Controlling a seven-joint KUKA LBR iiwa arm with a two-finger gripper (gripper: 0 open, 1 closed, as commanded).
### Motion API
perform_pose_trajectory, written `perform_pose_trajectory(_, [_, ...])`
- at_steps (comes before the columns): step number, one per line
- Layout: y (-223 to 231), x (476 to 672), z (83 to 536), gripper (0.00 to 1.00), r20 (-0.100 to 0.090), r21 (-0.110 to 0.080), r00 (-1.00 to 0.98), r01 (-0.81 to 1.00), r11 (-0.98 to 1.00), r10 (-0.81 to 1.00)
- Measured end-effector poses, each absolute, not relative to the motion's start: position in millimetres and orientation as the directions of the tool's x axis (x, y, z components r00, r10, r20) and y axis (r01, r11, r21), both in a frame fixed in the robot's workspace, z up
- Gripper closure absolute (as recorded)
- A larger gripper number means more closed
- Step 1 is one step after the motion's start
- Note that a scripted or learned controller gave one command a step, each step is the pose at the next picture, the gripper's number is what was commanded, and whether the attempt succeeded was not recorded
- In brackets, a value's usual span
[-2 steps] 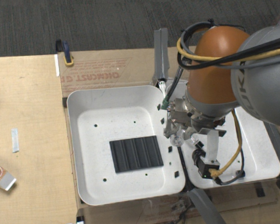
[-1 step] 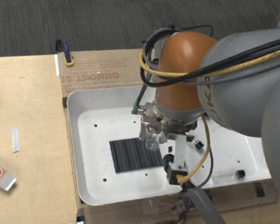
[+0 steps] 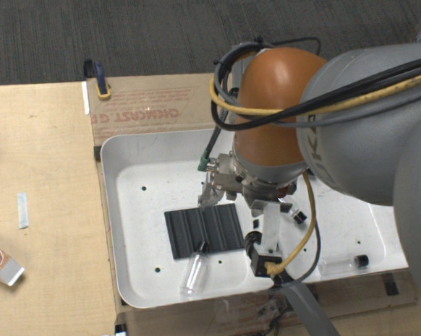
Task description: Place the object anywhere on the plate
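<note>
A: So where is the tube?
B: Lying in the bin, one end at the black plate's front edge. Looks light, slick, perhaps brittle; grip it mid-length.
A: Jaws?
B: Hidden under the arm; cannot tell whether open or closed.

**Grey arm, orange joint**

The arm is smooth grey, with a rounded, glossy orange band just behind the hand. Black and yellow cables loop across the band. The hand is bare silvery metal.

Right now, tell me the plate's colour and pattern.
The plate is black with parallel ribs; the camera view shows it best.
</note>
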State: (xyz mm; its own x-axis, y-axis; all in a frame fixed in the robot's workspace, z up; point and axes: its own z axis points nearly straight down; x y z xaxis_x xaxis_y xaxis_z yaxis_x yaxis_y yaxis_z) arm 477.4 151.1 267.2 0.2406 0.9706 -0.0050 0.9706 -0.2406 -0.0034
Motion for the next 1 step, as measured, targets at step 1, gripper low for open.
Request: perform_pose_trajectory(1, [150.0, 477.6, 274.6, 1.00, -0.010, -0.007, 0.240, 0.971, -0.240, 0.971])
